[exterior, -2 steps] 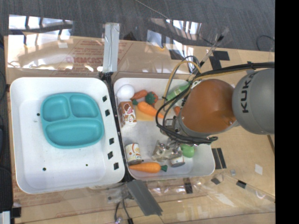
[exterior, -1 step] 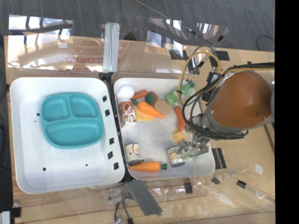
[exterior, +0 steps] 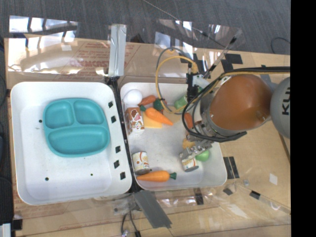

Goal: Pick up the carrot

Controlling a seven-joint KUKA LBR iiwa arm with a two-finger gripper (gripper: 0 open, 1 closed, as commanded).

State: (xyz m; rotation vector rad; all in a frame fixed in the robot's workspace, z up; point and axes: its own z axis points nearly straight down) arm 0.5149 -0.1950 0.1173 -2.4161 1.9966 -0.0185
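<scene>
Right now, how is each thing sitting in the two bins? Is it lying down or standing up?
Teal plate: flat in the left bin, right way up.
Carrot: lying on its side by the right bin's near wall.
Second carrot: lying tilted near the back.
Egg: resting in the back left corner.
Can: lying on its side.
Hand: low over the right bin, apart from the near carrot.

The bench [exterior: 256, 147] bears two white bins [exterior: 29, 172] side by side.

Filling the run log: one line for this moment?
arm: over right bin | gripper: low, near right wall | carrot: front edge, not held
</scene>
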